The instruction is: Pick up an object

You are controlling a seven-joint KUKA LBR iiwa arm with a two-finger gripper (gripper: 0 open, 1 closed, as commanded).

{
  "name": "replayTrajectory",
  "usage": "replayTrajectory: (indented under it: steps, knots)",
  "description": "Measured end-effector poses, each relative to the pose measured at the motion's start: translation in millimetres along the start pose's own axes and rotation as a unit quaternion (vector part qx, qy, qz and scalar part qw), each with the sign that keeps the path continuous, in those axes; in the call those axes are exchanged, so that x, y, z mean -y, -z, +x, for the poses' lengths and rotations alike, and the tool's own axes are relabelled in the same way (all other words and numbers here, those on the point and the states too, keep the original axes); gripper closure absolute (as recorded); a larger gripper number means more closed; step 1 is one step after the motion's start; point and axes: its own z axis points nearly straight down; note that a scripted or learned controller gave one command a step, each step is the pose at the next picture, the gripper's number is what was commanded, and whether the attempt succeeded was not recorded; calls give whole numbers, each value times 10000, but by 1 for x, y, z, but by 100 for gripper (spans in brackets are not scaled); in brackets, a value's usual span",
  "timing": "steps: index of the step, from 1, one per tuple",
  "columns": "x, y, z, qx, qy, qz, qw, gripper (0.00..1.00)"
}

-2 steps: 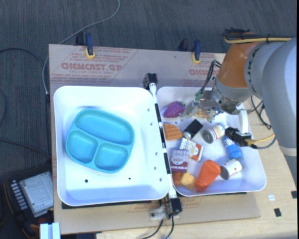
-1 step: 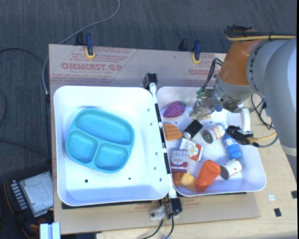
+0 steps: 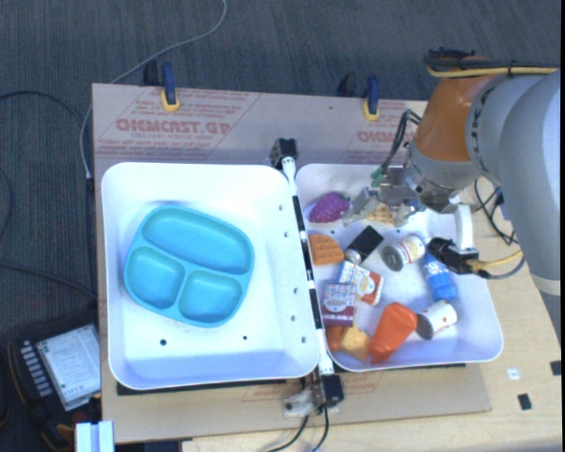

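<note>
Clutter is heaped in the right bin [image 3: 485, 342]: a purple lump [image 3: 329, 206], an orange waffle-like piece [image 3: 325, 250], a printed packet [image 3: 342, 296], an orange bottle-shaped item [image 3: 391, 330], a blue-and-white tube [image 3: 440, 279] and a small white cup [image 3: 440, 318]. The gripper [image 3: 388, 199] is seen low over that bin's far end, beside the purple lump; its opening cannot be judged, and nothing is seen in its grasp. A blue sectioned tray [image 3: 188, 264] is held in the left bin [image 3: 137, 365]. Both bins are set on a brown board [image 3: 198, 125] over dark carpet [image 3: 38, 45].
</note>
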Motion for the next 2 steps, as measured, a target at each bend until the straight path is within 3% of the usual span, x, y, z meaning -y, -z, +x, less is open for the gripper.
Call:
replayTrajectory:
  steps: [1,2]
  knots:
    - [70,-33,17,9,-10,-39,10000,0]
    - [69,-22,16,9,-15,-59,10000,100]
